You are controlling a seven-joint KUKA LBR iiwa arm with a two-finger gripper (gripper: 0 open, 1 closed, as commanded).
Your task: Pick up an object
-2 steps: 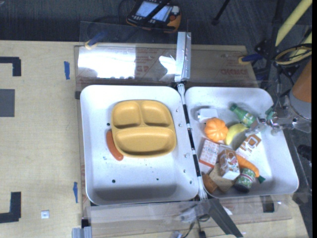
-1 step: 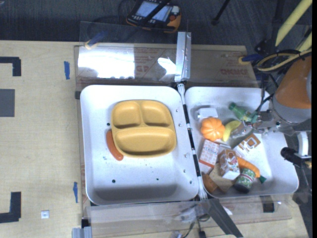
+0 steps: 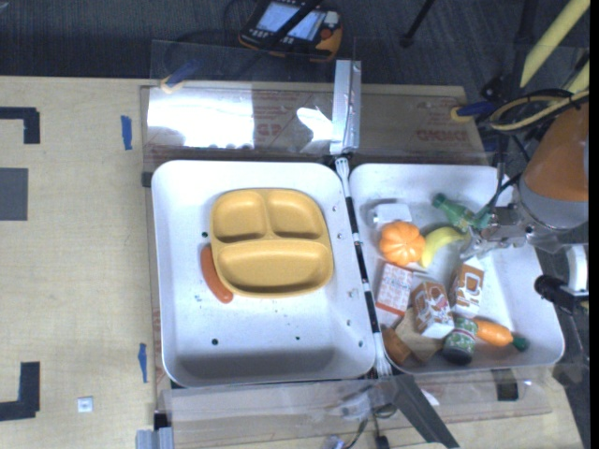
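At the near edge of the surface (image 3: pixel 65 251) you see the front rims of two white bins. In the right bin (image 3: pixel 543 344), nearest you, a toy carrot (image 3: pixel 487 332) lies against the front wall beside a dark green-topped piece (image 3: pixel 459 346) and a brown item (image 3: pixel 398 346) in the near-left corner. Just behind them sit three small printed packets: one red and white (image 3: pixel 394 288), one brown (image 3: pixel 431 305), one upright (image 3: pixel 468 288). Farther back, a small orange pumpkin (image 3: pixel 402 242) touches a yellow-green fruit (image 3: pixel 442 243), and a green bottle (image 3: pixel 456 210) lies near the far wall.

The left bin (image 3: pixel 187 344) holds a yellow divided tray (image 3: pixel 271 241) in its middle, with an orange sausage-shaped toy (image 3: pixel 215 275) tucked along the tray's left side.

Your arm (image 3: pixel 560 171) reaches in over the right bin's right edge. The claw (image 3: pixel 487 237) hovers just beside the yellow-green fruit; you cannot tell how far it is open, and nothing shows in its grasp.

Beyond the bins, a handheld controller (image 3: pixel 290 26) rests on the floor.
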